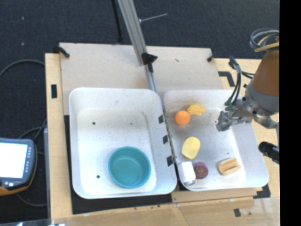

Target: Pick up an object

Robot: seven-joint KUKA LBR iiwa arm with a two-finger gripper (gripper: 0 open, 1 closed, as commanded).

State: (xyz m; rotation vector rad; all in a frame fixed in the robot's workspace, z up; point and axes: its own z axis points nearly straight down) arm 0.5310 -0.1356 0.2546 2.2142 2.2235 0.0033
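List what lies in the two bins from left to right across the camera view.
Teal bowl → orange ball → yellow potato-shaped piece → dark red ball → tan block. The gripper hovers above the right bin.

The arm [268, 79] runs off the right edge above its orange band. The hand [225, 122] is dark and blurred. A screen device [14, 166] is cropped at the left.
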